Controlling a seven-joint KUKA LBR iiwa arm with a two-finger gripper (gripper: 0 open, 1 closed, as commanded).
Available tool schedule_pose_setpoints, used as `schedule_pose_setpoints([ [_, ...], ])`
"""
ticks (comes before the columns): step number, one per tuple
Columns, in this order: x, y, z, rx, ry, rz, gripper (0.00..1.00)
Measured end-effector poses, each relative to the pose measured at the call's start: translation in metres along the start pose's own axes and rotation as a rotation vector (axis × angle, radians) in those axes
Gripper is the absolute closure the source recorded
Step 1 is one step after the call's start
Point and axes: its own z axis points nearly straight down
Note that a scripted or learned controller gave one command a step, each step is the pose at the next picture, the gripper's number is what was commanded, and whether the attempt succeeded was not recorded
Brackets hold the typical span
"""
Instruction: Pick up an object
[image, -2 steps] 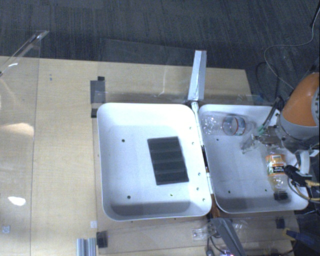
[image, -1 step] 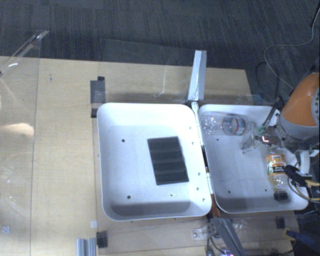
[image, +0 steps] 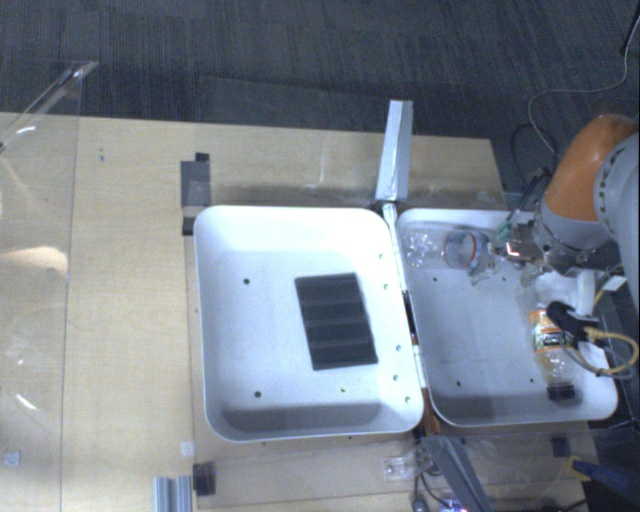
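Observation:
A black ribbed rectangular block (image: 337, 321) lies flat in the middle of the left bin (image: 220, 300). In the right bin (image: 470, 330), a crumpled clear plastic piece (image: 424, 248) and a round grey-and-clear object (image: 462, 248) rest near the far edge. A small orange-brown object (image: 545, 332) sits near the bin's right side, and a small black piece (image: 562, 392) lies at its near right corner. My gripper (image: 514, 246) hangs low over the far right part of the right bin, just right of the round grey object. Nothing shows as held in it.
The grey arm with its orange band (image: 590, 170) comes in from the right over the right bin's far corner. A grey metal post (image: 394, 150) stands behind the rim where the bins meet. A clear plastic sheet (image: 40, 280) covers the bench at left.

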Motion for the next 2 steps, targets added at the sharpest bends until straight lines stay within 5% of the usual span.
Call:
schedule_pose_setpoints([
  [1, -0.016, -0.04, -0.001, -0.022, 0.0, -0.242, 0.0],
  [2, -0.001, 0.034, 0.002, 0.026, 0.007, -0.348, 0.0],
])
